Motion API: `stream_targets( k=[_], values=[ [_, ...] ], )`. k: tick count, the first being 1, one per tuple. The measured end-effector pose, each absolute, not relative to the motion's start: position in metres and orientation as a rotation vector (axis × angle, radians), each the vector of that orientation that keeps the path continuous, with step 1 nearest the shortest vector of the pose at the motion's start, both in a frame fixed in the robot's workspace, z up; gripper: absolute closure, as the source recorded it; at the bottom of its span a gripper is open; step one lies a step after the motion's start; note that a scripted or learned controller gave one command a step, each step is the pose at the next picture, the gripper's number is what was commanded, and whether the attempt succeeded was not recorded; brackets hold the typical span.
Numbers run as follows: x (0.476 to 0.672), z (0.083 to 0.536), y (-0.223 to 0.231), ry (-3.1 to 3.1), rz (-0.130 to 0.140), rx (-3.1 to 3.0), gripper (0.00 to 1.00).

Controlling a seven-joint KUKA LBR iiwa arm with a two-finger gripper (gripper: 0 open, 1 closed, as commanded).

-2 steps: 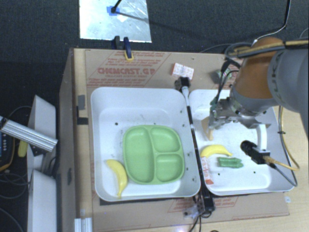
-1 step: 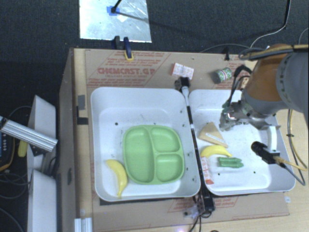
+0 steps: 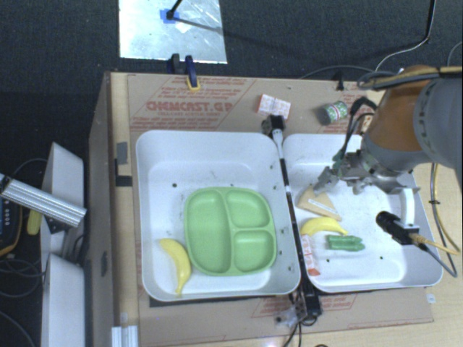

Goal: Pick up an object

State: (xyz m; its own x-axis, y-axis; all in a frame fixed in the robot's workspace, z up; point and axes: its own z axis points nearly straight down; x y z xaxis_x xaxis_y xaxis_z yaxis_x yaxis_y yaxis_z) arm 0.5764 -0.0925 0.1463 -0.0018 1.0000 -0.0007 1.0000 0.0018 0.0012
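"CHEMCAST GP" (red print) on the brown board (image 3: pixel 189 105)

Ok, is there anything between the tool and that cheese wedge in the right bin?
Nothing visible. The tool sits just above the cheese wedge, with bare bin floor between them. The small banana and green pod lie on the wedge's far side, toward the bin's front, out of the way.
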Motion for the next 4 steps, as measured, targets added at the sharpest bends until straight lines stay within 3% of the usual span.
stream_targets(
  k=[1,2,3,4],
  values=[
    [0.539,0.084,-0.095,2.223,0.001,2.220,0.00],
    [0.500,0.084,-0.089,2.222,0.001,2.220,0.00],
    [0.573,0.085,-0.102,2.223,0.002,2.216,0.00],
    [0.572,0.084,-0.092,2.226,0.001,2.217,0.00]
  ],
)
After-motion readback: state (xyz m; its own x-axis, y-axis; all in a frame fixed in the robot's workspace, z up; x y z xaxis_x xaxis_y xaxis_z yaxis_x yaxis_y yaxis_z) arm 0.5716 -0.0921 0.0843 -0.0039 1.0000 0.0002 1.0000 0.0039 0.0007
